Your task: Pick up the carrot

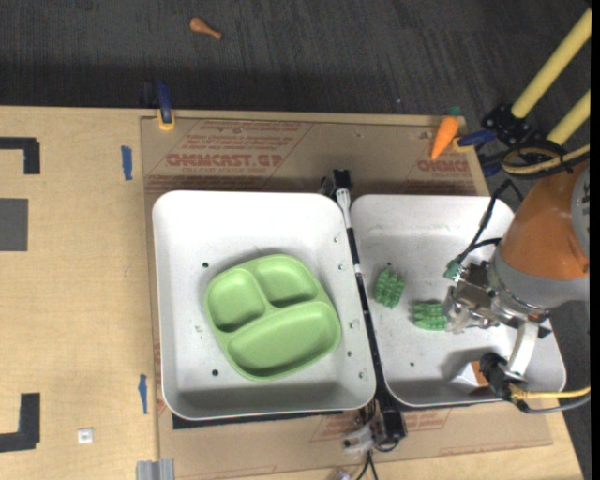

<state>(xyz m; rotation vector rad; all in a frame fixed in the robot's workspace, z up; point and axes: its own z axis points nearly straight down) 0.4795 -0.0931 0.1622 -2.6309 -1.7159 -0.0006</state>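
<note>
A small orange carrot with a green top (446, 135) lies on the bench just beyond the far edge of the right bin (412, 214), outside it. A second orange piece (480, 373) peeks out near that bin's front wall, partly hidden by the arm's hardware, so I cannot tell what it is. My gripper (458, 312) hangs low over the right half of the right bin. It is right beside a green toy (429, 316) and well away from the carrot on the bench.
Another green toy (388, 287) lies in the right bin near the divider. The left bin (178, 281) holds a green divided plate (272, 315). Yellow poles and cables (553, 66) are at the far right. A small orange object (203, 28) lies on the dark floor.
</note>
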